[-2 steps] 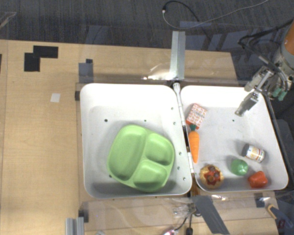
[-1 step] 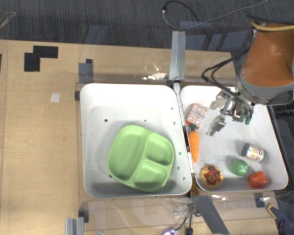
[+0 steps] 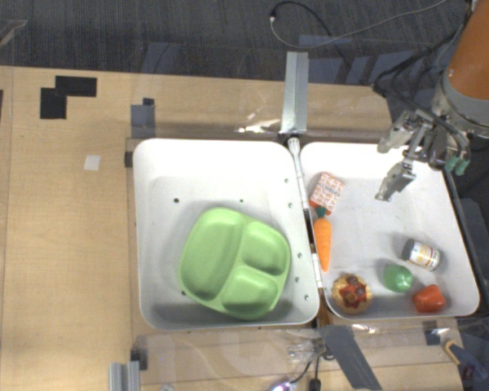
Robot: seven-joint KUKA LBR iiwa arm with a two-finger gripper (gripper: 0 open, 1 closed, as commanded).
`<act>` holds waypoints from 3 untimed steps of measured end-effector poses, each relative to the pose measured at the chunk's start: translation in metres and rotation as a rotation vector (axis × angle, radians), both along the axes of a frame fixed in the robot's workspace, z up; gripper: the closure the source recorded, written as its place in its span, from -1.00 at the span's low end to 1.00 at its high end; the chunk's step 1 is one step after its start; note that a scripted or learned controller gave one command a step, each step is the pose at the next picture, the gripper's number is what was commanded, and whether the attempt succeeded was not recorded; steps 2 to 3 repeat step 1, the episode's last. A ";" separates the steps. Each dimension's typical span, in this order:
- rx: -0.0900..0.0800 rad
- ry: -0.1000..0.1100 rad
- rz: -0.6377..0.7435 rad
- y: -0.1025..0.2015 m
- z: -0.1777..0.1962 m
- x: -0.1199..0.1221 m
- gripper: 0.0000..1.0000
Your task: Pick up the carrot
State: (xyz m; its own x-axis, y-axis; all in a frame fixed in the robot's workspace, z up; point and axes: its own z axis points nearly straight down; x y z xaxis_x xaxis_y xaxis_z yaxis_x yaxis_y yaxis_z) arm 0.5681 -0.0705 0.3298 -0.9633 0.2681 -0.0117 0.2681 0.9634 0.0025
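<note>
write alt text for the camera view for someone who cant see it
A carrot lies along the left wall of the right bin, while the robot's tool hangs over that bin's far side, apart from the carrot. Near it sit a small box, a jar and other toy foods; the left bin holds a green divided plate.

Left bin (image 3: 147, 218): green divided plate (image 3: 234, 262). Right bin (image 3: 460, 251): patterned box (image 3: 327, 192), small jar (image 3: 422, 255), green fruit (image 3: 398, 278), red pepper (image 3: 429, 298), muffin (image 3: 351, 292).

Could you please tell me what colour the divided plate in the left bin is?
The divided plate is light green, clearly seen in the camera view.
</note>
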 end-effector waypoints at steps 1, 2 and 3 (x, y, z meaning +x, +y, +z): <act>0.000 0.005 0.107 0.016 -0.126 -0.012 -1.00; 0.000 0.005 0.107 0.016 -0.126 -0.012 -1.00; 0.000 0.005 0.107 0.016 -0.126 -0.012 -1.00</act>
